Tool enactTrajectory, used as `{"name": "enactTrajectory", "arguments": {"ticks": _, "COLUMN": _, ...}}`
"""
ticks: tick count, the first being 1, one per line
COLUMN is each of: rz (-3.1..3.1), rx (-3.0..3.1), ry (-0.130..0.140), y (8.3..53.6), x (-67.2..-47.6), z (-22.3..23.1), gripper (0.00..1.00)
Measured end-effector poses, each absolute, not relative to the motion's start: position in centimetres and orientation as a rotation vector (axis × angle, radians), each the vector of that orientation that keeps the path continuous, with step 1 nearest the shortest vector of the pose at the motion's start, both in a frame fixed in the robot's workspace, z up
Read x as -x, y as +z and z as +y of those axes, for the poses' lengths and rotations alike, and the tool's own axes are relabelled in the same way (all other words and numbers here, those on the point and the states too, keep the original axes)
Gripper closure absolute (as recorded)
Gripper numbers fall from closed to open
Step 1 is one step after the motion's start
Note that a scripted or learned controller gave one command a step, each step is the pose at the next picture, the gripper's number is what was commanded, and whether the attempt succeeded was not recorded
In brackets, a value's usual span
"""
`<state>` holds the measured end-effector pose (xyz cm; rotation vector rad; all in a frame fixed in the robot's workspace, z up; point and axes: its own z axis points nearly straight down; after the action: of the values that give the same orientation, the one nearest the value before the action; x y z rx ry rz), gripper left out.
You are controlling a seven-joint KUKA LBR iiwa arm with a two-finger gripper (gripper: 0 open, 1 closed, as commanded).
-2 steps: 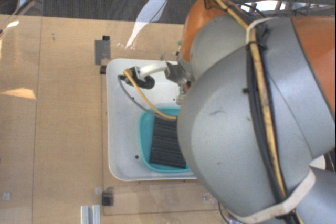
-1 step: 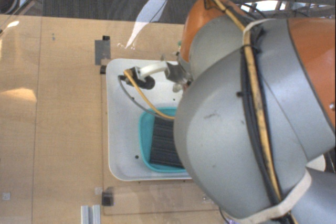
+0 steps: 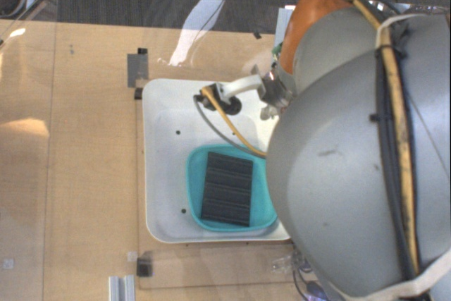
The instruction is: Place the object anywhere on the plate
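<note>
Dark ribbed rectangular block (image 3: 227, 188) on teal plastic plate (image 3: 193, 180), near edge of white bin (image 3: 161, 151). Can't tell gripper (image 3: 272, 96) state. Low exit could clip plate.

Dark ribbed rectangular block (image 3: 227, 188) flat on teal plate (image 3: 193, 178), inside white bin (image 3: 159, 151).

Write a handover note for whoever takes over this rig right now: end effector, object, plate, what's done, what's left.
End effector: over the bin's far right side; open or shut cannot be told.
Dark ribbed block: lying flat on the teal plate, in the white bin.
Done: the block appears placed on the plate.
Left: probably nothing beyond pulling the arm clear.
</note>
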<state>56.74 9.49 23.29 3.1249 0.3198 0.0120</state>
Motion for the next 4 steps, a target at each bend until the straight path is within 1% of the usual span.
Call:
{"name": "enactTrajectory", "arguments": {"ticks": 1, "rz": 0.324, "rx": -3.125, "ry": 0.025, "y": 24.4, "x": -57.0, "z": 9.5, "gripper": 1.0}}
{"name": "enactTrajectory", "arguments": {"ticks": 2, "rz": 0.318, "rx": -3.126, "ry": 0.014, "y": 20.8, "x": -60.4, "z": 15.3, "gripper": 1.0}}
{"name": "enactTrajectory", "arguments": {"ticks": 3, "rz": 0.32, "rx": -3.126, "ry": 0.017, "y": 22.2, "x": -66.3, "z": 13.9, "gripper": 1.0}}
{"name": "enactTrajectory", "arguments": {"ticks": 4, "rz": 0.32, "rx": -3.126, "ry": 0.016, "y": 22.1, "x": -66.3, "z": 13.9, "gripper": 0.0}}
